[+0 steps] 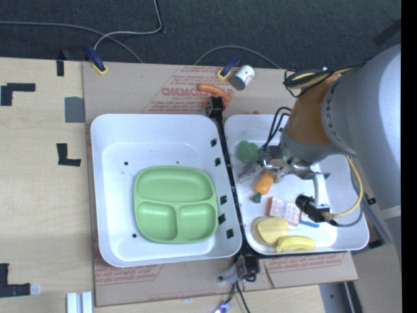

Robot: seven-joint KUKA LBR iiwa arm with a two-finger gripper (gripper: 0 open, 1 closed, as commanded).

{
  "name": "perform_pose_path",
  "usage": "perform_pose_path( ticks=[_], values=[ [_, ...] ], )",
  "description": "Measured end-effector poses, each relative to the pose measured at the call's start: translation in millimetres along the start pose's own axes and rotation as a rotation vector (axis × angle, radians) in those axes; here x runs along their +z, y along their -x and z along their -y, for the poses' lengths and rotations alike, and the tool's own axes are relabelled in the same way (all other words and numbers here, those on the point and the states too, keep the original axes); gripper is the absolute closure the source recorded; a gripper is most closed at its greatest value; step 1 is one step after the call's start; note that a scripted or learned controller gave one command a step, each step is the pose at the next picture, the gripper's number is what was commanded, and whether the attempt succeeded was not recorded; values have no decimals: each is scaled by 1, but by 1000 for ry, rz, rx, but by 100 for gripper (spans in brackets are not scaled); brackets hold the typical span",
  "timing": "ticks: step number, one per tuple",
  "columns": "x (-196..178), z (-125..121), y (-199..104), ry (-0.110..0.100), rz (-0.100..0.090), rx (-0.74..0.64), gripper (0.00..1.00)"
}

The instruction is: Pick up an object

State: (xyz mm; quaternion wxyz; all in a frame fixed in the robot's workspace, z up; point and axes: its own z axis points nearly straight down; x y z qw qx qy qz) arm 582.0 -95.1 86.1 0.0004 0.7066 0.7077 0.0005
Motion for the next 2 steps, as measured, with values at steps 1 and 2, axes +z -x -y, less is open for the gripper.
perform_pose_path(
  ticks=[1, 2],
  values=[
    [0, 3, 0, 5, 1, 0, 0],
    [-10, 3, 1, 3, 3, 1, 100]
  ],
)
